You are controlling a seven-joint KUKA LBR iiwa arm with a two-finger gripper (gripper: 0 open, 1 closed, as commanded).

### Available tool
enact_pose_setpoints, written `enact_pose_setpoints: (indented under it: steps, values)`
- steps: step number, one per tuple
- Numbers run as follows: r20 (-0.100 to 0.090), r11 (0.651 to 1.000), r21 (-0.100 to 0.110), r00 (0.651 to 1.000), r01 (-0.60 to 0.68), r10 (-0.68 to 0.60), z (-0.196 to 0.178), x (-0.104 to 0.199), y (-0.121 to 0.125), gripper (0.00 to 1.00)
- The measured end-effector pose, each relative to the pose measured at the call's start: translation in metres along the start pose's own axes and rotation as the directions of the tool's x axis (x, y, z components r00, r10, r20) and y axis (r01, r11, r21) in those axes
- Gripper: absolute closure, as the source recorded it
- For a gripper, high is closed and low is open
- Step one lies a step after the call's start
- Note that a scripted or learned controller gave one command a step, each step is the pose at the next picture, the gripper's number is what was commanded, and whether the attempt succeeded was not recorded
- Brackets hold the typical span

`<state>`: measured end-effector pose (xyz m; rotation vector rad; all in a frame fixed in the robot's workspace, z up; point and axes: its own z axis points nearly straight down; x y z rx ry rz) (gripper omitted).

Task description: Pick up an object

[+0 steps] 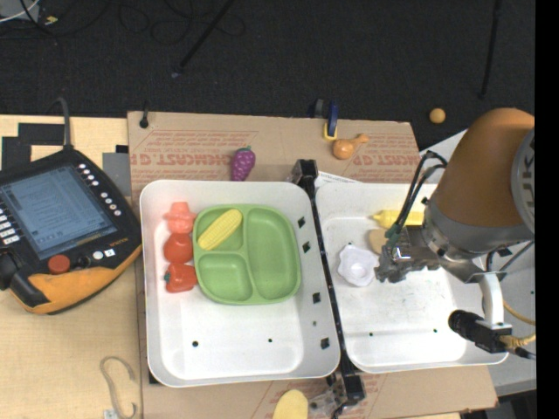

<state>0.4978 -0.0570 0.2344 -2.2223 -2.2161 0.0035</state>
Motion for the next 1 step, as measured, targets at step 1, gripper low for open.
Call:
enact_pose_setpoints:
  steps: [1]
  values:
    - [0.000, 1.000, -0.001, 1.000, 0.003, -0.003, -0.0024, -0.0044, 0.0017, 1.00]
